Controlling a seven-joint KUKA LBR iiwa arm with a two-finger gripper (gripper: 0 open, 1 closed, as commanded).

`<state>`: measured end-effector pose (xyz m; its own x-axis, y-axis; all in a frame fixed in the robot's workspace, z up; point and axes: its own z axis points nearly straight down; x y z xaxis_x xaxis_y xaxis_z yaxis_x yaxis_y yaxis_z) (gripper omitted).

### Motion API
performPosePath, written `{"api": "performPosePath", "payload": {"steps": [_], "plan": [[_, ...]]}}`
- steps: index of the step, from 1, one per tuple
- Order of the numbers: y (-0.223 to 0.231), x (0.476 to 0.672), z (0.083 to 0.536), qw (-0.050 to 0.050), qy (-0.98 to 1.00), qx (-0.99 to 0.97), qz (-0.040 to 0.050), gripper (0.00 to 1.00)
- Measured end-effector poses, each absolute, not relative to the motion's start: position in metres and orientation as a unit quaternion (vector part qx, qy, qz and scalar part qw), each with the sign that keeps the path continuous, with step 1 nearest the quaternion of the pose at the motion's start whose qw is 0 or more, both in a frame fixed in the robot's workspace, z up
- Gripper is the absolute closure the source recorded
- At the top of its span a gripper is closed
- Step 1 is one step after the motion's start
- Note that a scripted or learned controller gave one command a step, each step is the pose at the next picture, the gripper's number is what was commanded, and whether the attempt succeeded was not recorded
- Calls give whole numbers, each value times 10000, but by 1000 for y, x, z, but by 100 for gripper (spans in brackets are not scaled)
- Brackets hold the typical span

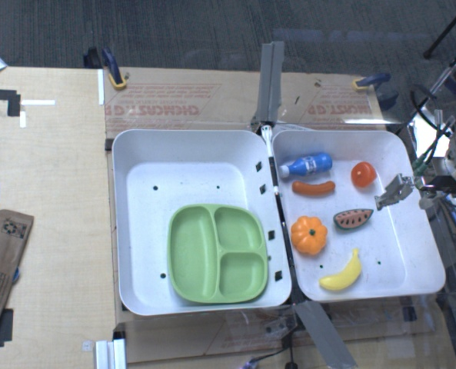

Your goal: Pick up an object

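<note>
Two white bins side by side on the bench, touching along the middle. The left bin [135, 206] has exactly one thing in it: a green divided plate [218, 254] with three compartments, sitting toward the bin's near edge and a bit right of center.

The right bin [420, 267] holds six objects, one of each:
- one blue bottle [306, 164] lying on its side near the far left corner
- one sausage [314, 188] just beside the bottle, on its near side, almost touching it
- one tomato [363, 174] toward the far edge, right of the sausage
- one watermelon slice [353, 219] around the middle of the bin
- one small orange pumpkin [308, 235] against the left edge
- one banana [342, 274] near the near edge, curving up to the right

So any of those six could be the thing to pick, and all of them are lying on the bin floor.

The gripper [394, 191] comes in over the right edge of the right bin, sitting above the floor between the tomato and the watermelon slice, a little to their right and not touching either. Nothing is between its fingers as far as I can see, but honestly I cannot tell how far open they are, it's too small and grey.
</note>
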<state>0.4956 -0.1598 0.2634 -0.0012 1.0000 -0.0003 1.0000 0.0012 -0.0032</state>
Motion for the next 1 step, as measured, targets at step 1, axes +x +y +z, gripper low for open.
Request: {"api": "performPosePath", "payload": {"steps": [1], "plan": [[-147,485,91,4,-7135,-7006,3,0]]}}
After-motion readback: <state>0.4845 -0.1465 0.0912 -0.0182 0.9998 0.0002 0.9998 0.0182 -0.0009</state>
